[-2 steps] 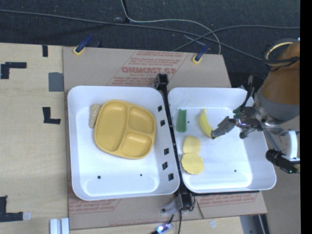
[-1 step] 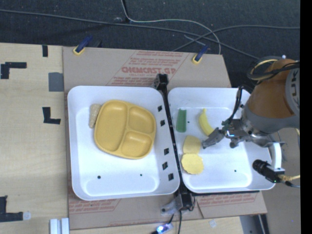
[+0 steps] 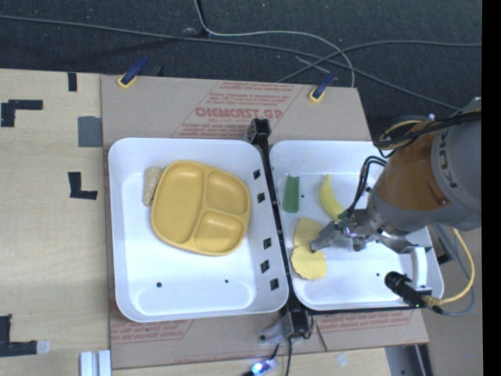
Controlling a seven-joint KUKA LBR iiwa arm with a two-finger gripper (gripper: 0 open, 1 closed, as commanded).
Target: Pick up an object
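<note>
In the right bin (image 3: pixel 356 288), my gripper (image 3: pixel 319 244) reaches in from the right and hangs low over two pale yellow flat pieces. One piece (image 3: pixel 307 228) lies just above its tip and the other (image 3: pixel 309 264) just below it. A yellow banana-shaped piece (image 3: pixel 330 197) lies farther back, beside a small green block (image 3: pixel 291 193) near the bin's left wall. Nothing visibly hangs from the gripper.
The left bin (image 3: pixel 188 296) holds a yellow divided plate (image 3: pixel 200 207) with a tan spongy piece (image 3: pixel 150 185) tucked under its left rim. A black divider (image 3: pixel 270 233) runs between the bins. Cables cross the dark floor behind the bench.
</note>
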